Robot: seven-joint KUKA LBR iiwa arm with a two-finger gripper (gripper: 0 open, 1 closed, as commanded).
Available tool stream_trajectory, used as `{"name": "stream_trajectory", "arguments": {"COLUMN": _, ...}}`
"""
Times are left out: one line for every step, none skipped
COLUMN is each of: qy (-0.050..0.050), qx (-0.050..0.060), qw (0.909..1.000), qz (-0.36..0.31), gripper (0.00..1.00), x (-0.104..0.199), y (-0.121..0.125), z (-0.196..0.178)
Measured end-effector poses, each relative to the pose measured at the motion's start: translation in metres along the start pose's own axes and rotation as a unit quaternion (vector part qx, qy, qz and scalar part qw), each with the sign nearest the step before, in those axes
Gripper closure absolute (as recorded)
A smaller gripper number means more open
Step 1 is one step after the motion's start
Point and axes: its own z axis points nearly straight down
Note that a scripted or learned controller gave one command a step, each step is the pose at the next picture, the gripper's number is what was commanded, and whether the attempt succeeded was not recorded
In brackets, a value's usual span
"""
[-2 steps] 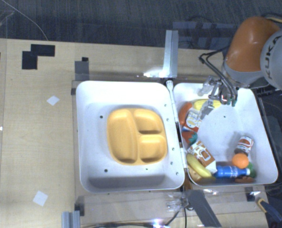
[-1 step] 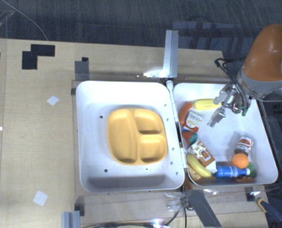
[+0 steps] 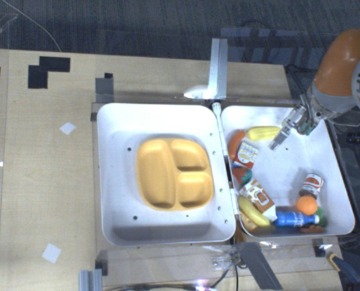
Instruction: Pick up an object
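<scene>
Yellow banana (image 3: 262, 133) lined up just left of the gripper (image 3: 283, 136).
Its long axis is seen running left-right at the right bin's (image 3: 340, 180) back; nothing is held between the narrowly parted fingers.

No lettering on the packets can be read.

It looked like a robotics lab: a wooden bench (image 3: 40, 180) bore two white bins (image 3: 116, 180), metal brackets (image 3: 219, 65) and loose cables (image 3: 22, 23).
</scene>
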Motion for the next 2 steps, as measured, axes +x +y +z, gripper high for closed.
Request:
{"name": "stream_trajectory", "arguments": {"qy": -0.006, "qx": -0.004, "qw": 1.0000, "qz": 0.003, "gripper": 0.00, "x": 0.016, "y": 0.024, "z": -0.089}}
{"name": "stream_trajectory", "arguments": {"qy": -0.001, "qx": 0.000, "qw": 0.9699, "qz": 0.244, "gripper": 0.00, "x": 0.011, "y": 0.000, "z": -0.066}}
